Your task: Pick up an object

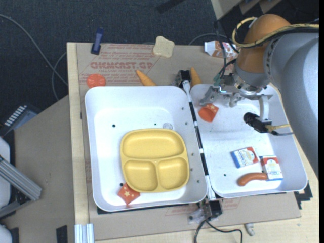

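Gripper (220, 99) sits over upper-left of R bin (223, 140), arm coming in from the right. Claw state: can't tell from this angle, so don't log a grasp. Orange block (207, 113) is in the R bin near its left wall, just below-left of the gripper; touching or not, you can't say. Rest of R bin, lower right: blue box (244, 157), red box (272, 167) just beside it, sausage (251, 178) below both, all well apart from the gripper. L bin (106, 115) has a yellow tray (154, 159) w/ 3 compartments, flat in the middle, and a red card (128, 194) at the tray's lower-left corner. On the board (126, 62) behind the bins you'll see bread (163, 46), a carrot (146, 78) & a blue clip (96, 40).
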Motion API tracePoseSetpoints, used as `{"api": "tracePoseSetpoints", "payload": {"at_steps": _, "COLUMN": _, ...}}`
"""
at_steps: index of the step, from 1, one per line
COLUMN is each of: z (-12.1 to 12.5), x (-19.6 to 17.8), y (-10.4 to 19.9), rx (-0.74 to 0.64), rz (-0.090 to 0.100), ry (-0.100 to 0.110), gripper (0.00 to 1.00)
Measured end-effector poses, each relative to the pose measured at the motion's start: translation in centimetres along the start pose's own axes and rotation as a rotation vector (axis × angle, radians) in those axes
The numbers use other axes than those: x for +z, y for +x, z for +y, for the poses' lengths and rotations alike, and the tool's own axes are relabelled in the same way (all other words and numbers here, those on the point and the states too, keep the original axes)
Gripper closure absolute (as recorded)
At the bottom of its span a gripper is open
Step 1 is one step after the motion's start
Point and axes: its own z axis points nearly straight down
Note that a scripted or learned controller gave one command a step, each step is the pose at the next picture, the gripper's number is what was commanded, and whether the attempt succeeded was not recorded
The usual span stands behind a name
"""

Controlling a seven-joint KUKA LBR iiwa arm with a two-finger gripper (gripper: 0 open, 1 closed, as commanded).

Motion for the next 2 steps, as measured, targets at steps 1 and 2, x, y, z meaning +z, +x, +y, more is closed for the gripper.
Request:
{"api": "tracePoseSetpoints", "payload": {"at_steps": 1, "z": -0.01, "x": 0.01, "y": 0.16, "rx": 0.001, "rz": -0.003, "ry": 0.000, "gripper": 0.00}}
{"api": "tracePoseSetpoints", "payload": {"at_steps": 2, "z": -0.02, "x": 0.01, "y": 0.18, "rx": 0.001, "rz": -0.003, "ry": 0.000, "gripper": 0.00}}
